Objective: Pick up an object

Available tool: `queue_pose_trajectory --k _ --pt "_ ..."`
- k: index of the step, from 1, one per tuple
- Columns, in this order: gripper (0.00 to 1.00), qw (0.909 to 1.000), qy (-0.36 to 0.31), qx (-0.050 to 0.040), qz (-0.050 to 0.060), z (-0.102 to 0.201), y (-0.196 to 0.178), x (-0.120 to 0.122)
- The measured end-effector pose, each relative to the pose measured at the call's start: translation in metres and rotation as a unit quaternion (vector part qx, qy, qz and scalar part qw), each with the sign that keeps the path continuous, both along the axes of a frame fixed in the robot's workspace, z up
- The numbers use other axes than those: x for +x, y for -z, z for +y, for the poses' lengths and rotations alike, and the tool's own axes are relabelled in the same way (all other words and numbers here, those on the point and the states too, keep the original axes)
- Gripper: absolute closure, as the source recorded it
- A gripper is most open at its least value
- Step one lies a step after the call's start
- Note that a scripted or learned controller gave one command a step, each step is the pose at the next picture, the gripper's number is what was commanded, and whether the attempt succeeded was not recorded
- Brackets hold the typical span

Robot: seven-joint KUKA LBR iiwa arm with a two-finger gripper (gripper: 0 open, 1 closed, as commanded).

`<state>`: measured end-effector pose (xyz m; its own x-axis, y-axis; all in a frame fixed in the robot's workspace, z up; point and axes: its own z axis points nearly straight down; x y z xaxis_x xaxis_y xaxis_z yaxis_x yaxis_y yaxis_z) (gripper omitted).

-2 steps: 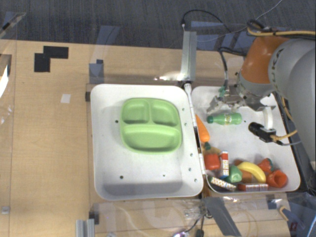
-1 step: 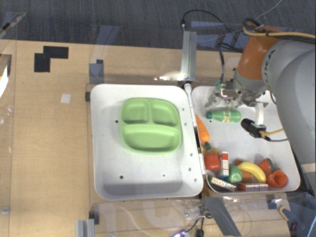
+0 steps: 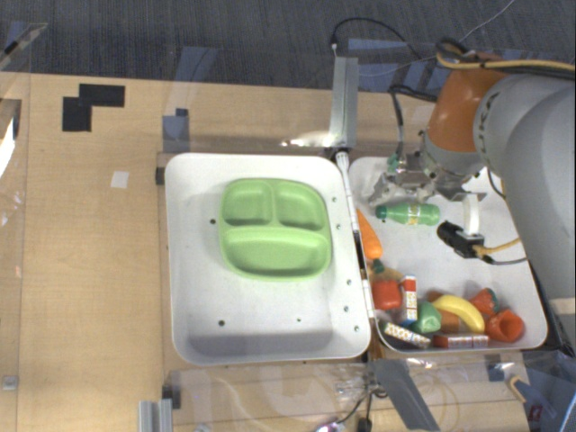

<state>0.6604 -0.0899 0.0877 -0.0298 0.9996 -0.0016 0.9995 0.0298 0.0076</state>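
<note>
End effector (image 3: 407,185) hangs low in the right bin (image 3: 513,268), just above a green bottle (image 3: 408,213) lying on its side. Can't tell whether it's gripping anything.

No text can be read anywhere (labels are too blurred).

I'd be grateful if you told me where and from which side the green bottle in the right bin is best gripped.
Probably across its middle, coming straight down. The green bottle lies on its side, long axis running left-right in the view, so the fingers would close across its narrow width. Its round body may roll. The end effector sits just beyond it, and the carrot lies to its left, apart.
</note>
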Motion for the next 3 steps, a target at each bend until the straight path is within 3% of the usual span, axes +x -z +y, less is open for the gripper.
queue_pose_trajectory --k 1,2,3 --pt "0.00 0.9989 -0.046 -0.0004 0.000 -0.009 0.000 0.009" --pt "0.00 1.0000 0.007 0.0005 -0.001 -0.026 -0.001 -0.025" --pt "0.00 0.9986 -0.053 -0.0004 -0.002 -0.006 -0.002 -0.053"
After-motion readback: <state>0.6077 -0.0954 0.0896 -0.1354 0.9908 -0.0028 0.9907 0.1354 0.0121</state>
